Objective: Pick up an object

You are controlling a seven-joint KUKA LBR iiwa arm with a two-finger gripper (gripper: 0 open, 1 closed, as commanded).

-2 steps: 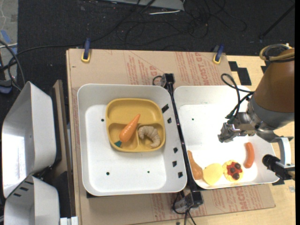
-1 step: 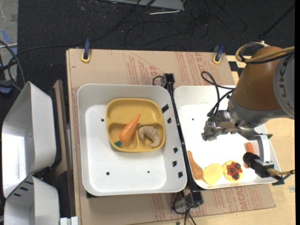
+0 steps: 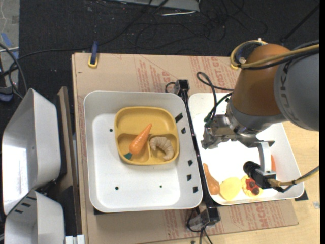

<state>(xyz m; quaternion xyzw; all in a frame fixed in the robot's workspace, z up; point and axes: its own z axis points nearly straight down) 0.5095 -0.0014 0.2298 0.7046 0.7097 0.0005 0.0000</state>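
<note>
A pale yellow rounded toy [image 3: 231, 188], judged light, stiff and slippery, is best taken across its middle; the gripper [image 3: 215, 136] state cannot be told.

We see our arm [image 3: 300, 93] reaching in from the right edge, its grey link meeting the orange band [image 3: 259, 78] above the wrist [image 3: 246, 117]. There it bends downward, and the end effector [image 3: 216, 133] hangs below, pointing down and leftward.
</note>
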